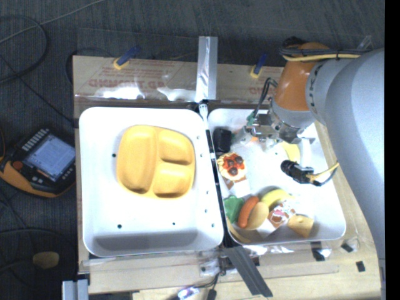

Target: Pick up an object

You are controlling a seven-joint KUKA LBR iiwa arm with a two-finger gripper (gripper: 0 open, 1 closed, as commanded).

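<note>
Several toy foods crowd the right bin (334, 195) below the gripper (265, 130), can't tell its jaw state, so I'd target the isolated pizza slice (233, 166) just below-left for a clean grab.

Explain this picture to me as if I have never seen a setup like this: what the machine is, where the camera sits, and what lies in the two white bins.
The one camera is fixed above the bench and looks down at a slant. The grey arm with the orange band is a robot arm reaching in from the right; its gripper hangs over the far end of the right bin. I see nothing held in it. The left bin holds a yellow divided tray. The right bin holds small toy foods: a card with a red-topped item, a carrot on a green piece, a banana, and a black object near the bin's left wall. Its job is to pick one up.
</note>
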